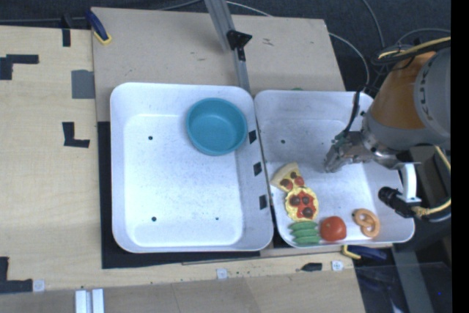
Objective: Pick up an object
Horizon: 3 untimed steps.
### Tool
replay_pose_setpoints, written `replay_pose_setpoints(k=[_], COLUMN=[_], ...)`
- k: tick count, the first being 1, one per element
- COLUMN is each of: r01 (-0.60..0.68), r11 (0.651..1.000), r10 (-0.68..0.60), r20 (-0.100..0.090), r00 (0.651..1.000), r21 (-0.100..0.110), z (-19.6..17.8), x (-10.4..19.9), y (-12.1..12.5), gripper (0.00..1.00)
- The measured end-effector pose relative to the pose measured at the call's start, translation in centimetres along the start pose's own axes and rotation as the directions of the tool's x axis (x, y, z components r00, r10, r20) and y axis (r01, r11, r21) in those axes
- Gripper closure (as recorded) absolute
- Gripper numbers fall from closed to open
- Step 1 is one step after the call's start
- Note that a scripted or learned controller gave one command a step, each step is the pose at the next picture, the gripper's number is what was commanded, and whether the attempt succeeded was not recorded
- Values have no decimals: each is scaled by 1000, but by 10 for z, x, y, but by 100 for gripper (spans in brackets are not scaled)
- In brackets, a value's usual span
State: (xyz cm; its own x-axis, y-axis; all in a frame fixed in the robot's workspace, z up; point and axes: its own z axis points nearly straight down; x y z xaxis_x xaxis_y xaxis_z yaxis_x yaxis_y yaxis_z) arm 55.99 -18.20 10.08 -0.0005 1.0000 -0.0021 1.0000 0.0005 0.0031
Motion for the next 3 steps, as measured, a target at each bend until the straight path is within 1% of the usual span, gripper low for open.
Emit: replay_pose_setpoints(k=[1,2,3], r01=[0,0,0], r11=[1000,1000,1000], r10=[0,0,0], r20=[-1,-1,-2], r00=[1000,1000,1000], r21=[-1,-2,4], z=[-62,-125,-125], x=[1,1,2], y=[5,4,4], gripper=[100,100,100])
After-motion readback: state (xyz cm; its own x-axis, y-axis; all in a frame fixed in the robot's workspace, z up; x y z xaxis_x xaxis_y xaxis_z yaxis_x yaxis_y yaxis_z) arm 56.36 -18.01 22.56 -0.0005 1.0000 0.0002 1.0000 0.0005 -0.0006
